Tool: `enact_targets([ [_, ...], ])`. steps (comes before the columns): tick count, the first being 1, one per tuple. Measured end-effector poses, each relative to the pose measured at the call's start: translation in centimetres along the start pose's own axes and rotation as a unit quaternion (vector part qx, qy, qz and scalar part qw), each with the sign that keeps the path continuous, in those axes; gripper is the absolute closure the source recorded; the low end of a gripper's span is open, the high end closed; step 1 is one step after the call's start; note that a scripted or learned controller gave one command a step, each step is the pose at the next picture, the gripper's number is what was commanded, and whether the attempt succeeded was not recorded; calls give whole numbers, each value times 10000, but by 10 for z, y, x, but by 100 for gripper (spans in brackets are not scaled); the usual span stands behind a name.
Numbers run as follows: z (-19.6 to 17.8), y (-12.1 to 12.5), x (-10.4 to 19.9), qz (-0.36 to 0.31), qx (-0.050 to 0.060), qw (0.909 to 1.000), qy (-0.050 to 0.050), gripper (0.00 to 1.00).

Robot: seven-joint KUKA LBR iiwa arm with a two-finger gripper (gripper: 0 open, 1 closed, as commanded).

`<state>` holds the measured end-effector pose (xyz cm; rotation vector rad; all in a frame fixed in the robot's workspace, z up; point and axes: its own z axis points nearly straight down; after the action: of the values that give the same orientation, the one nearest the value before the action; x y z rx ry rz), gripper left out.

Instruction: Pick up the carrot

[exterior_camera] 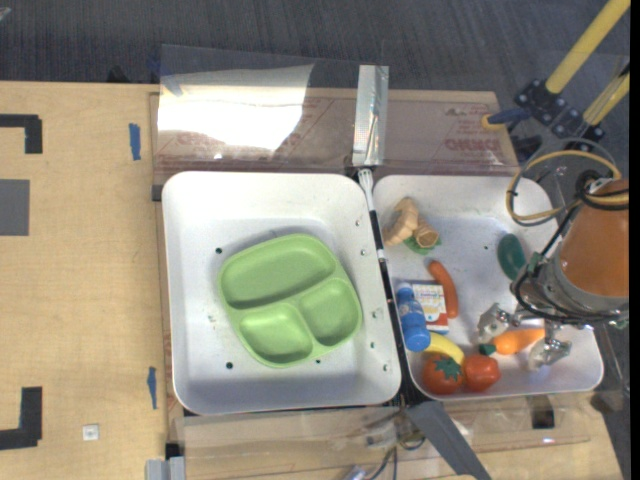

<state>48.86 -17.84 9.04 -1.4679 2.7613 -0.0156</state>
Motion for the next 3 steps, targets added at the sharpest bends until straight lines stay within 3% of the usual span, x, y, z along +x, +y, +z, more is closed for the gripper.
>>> enact_targets([
  [1, 1, -10, 21, -973, -9, 9953, -20, 0],
  [2, 0, -9, 19, -2444, 8, 9697, -18, 0],
  [3, -12, -9, 14, -2443, 31, 9697, -51, 100],
])
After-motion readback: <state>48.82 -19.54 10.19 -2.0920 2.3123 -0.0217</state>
